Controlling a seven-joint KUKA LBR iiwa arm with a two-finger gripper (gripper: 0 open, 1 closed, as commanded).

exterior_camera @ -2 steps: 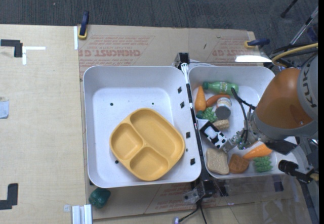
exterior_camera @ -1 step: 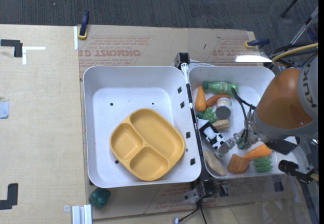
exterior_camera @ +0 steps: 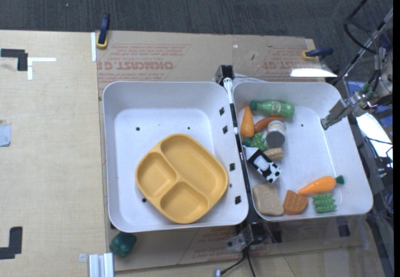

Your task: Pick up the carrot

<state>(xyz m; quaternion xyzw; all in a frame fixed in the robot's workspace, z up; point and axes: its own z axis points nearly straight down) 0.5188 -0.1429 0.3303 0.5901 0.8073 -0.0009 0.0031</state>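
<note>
An orange carrot with a small green top lies near the front right corner of the right bin, pointing left. A second orange, cone-shaped piece stands against that bin's left wall. At the right bin's far right rim, my gripper hangs as a slim grey shape above the bin. It is well behind the carrot and apart from it, with nothing seen in it.
The right bin also holds a green bottle, a sausage, a grey can, a black-and-white carton, a bread slice, an orange cracker and green pea pods. A yellow divided plate sits in the left bin.
</note>
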